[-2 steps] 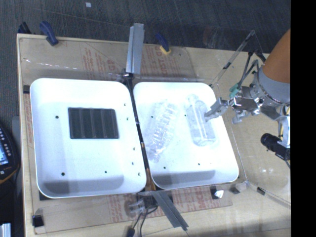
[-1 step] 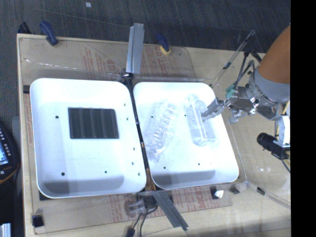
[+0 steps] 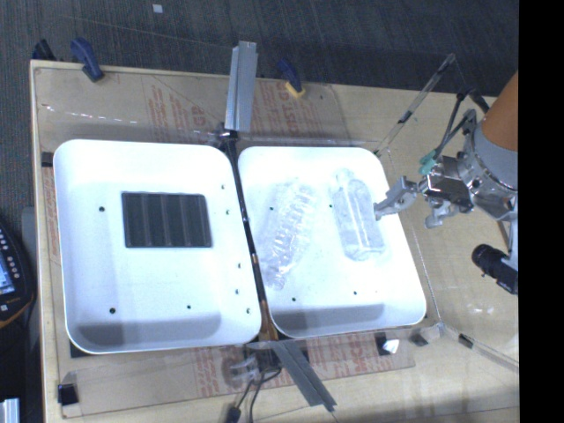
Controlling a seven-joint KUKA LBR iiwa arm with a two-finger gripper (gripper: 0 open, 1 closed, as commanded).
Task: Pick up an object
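Two clear plastic items lie in the right bin. One is a see-through bottle, lying lengthwise towards the bin's right side. The other is a crinkled clear plastic piece, left of the bottle. A dark grey ribbed rectangular block rests flat in the left bin. My gripper hangs over the right bin's right rim, just right of the bottle and apart from it. Nothing shows in its grasp.
A metal bar rises at the back where the two bins meet. Blue clamps hold the bench's back edge. Thin rods and cables run behind the wrist at the right. Bare bench lies right of the bins.
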